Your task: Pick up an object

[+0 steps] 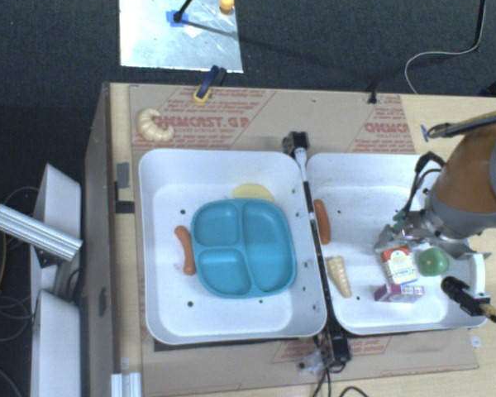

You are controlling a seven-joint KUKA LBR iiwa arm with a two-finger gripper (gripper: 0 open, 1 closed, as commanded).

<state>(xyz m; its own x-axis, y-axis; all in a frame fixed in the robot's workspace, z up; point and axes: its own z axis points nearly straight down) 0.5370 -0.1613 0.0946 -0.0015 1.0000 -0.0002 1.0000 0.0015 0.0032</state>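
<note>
The gripper [401,236] is being positioned low in the right bin [355,180] over 1 small carton [399,265] beside a green ball [432,261], presumably for grasping; finger state cannot be told.

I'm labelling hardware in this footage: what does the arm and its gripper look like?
The arm is a thick, rounded body with an orange section above a grey wrist segment. Thin dark cables loop along its left side. The gripper at its end is a small metallic grey assembly, too small to make out its parts. No lettering or markings can be read on it.
</note>
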